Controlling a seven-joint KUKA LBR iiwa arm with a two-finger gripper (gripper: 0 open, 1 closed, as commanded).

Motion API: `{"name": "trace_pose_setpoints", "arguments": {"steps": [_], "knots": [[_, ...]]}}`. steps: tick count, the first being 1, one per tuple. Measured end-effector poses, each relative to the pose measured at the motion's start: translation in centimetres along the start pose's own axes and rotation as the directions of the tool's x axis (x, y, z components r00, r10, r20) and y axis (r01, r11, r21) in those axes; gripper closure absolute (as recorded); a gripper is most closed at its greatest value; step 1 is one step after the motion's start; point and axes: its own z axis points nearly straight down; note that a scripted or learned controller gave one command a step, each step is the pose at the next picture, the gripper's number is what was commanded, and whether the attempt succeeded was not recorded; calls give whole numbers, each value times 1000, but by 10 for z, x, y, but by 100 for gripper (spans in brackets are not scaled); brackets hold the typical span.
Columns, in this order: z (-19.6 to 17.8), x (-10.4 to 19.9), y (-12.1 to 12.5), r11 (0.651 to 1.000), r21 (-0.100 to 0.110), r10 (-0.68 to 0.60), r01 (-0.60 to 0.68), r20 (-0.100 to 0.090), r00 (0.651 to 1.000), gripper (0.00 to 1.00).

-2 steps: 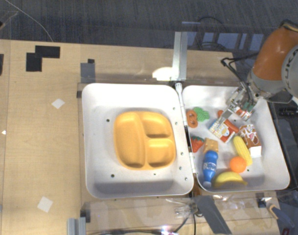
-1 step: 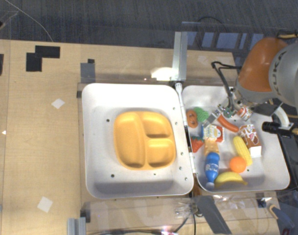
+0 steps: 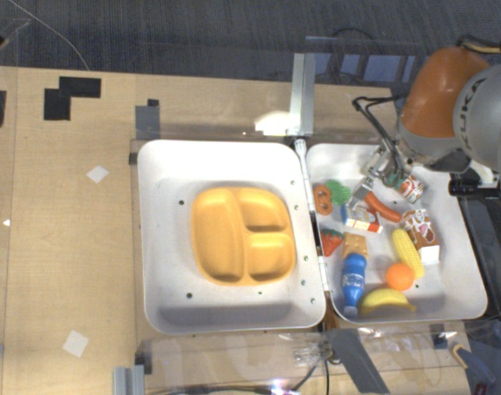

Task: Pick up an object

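While a banana [image 3: 387, 301], an orange [image 3: 401, 276] and a blue bottle [image 3: 354, 273] lie at the near end of the right bin [image 3: 472, 299], the gripper [image 3: 383, 169] sits low over the far end beside a sausage [image 3: 382, 206], finger state undeterminable, left bin [image 3: 164, 220] holding a yellow tray [image 3: 242, 234].

- We see two bins [image 3: 164, 220] of smooth white plastic, slightly glossy.
- The yellow tray [image 3: 240, 235] at frame centre looks like shiny moulded plastic.
- The bench [image 3: 61, 220] at left shows matt pale wood.
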Motion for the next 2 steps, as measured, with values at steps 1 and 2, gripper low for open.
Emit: {"name": "trace_pose_setpoints", "arguments": {"steps": [1,2], "knots": [[10,-3,-32,993,3,-114,114,-6,993,0],[12,-35,-49,969,9,248,-248,-21,968,0]]}}
